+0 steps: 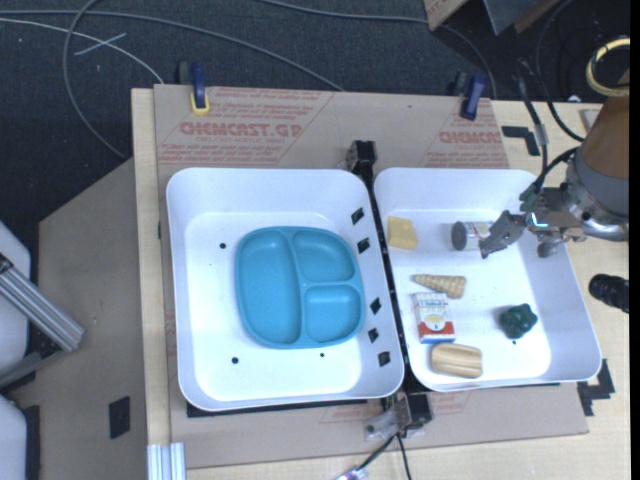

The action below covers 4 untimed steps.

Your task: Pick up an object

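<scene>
The right bin (560, 358) holds several small items: a yellow wedge (402, 232), a grey cylinder (460, 235), a waffle cone (440, 284), a red-and-white carton (433, 318), a bread roll (455, 360) and a dark green piece (517, 319). My gripper (522, 241) hangs over the bin's upper right part, just right of the grey cylinder. Its two dark fingers stand spread apart with nothing between them; the left fingertip (495, 239) is close to the cylinder.
The left bin (200, 268) holds a blue divided plate (298, 286). A black divider with clips (378, 268) runs between the bins. Cables and a cardboard box lie beyond the bench at the back.
</scene>
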### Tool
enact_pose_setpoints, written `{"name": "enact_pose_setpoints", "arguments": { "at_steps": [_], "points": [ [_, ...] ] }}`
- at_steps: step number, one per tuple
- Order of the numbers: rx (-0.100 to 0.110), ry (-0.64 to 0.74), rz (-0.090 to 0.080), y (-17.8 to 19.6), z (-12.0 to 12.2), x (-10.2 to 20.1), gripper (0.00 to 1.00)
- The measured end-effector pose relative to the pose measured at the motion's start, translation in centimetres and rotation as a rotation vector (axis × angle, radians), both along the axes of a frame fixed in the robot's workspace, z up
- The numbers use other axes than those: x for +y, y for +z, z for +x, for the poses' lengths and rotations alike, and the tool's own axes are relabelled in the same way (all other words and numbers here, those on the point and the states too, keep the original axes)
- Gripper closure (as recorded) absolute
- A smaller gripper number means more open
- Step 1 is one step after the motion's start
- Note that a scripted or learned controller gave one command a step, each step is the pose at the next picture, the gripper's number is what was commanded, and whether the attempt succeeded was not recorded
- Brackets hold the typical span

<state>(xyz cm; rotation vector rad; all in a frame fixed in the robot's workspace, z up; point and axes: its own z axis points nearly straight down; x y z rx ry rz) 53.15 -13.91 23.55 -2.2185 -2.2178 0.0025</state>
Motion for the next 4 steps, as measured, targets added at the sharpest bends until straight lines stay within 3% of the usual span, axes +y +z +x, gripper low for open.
{"name": "enact_pose_setpoints", "arguments": {
  "at_steps": [2,3,4],
  "points": [
    [0.002,-0.001,0.001,-12.0,-0.2,-1.3,0.0],
    [-0.005,0.0,-0.001,-10.5,-0.1,-1.3,1.0],
    [-0.01,0.002,-0.003,-5.5,0.9,-0.8,1.0]
  ]
}}
